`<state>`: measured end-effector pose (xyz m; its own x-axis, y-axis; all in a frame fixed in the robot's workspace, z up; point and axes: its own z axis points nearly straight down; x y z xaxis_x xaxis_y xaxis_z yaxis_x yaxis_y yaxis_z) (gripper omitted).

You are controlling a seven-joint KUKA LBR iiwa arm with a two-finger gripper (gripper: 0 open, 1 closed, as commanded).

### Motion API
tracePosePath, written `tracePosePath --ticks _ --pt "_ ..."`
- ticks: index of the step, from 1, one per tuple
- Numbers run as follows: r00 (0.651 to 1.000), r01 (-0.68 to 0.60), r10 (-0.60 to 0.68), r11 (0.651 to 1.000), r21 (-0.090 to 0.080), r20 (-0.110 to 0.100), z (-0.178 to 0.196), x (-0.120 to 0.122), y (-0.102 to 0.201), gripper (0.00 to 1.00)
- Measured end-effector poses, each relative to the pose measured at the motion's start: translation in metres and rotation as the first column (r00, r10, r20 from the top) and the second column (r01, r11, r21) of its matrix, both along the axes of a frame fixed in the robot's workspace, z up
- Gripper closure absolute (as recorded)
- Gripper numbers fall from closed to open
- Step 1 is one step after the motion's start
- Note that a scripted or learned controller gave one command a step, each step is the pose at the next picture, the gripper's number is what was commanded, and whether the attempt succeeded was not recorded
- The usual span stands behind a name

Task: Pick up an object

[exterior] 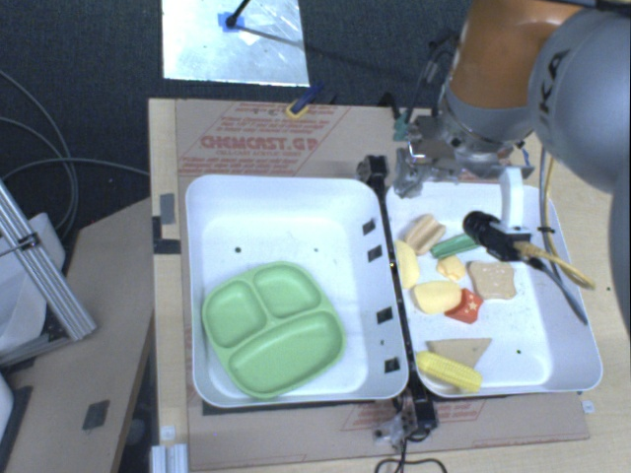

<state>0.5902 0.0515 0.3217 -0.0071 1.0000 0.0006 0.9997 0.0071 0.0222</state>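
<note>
The gripper (pixel 419 175) hangs in the upper right of the frame, over the top left corner of the right bin (pixel 537 348), just beside the divider where the two bins meet. From this angle it cannot be told whether it is open or closed, and nothing can be seen held in it. The grey arm (pixel 582 77) with its orange band (pixel 498 47) fills the top right corner above it. Just below the gripper, in the upper left part of the right bin, lies a tan bread roll (pixel 424 232), and a green piece (pixel 454 245) touches its lower right side. Lower down is a cluster of toy food: a yellow piece (pixel 406 261) against the bin's left wall, a rounded yellow lump (pixel 438 297) beside it, a red piece (pixel 465 308) touching that lump, and a slice of toast (pixel 492 281) to the right. Near the bin's bottom edge a tan wedge (pixel 459 350) lies just above a corn cob (pixel 449 371), which sits in the lower left corner. The left bin (pixel 296 205), in the middle of the frame, holds a green divided plate (pixel 273 328) in its lower half. Both bins sit on a cardboard sheet (pixel 266 141), and a silvery sheet (pixel 237 28) lies on the dark floor at the upper left.
</note>
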Motion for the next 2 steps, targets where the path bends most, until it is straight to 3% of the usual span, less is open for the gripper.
tracePosePath --ticks 1,2 --pt "1.0 -0.002 0.002 1.0 0.001 -0.027 -0.048 -0.042 0.055 1.0" --pt "1.0 0.007 -0.007 1.0 0.0 -0.028 -0.088 -0.107 0.05 1.0"
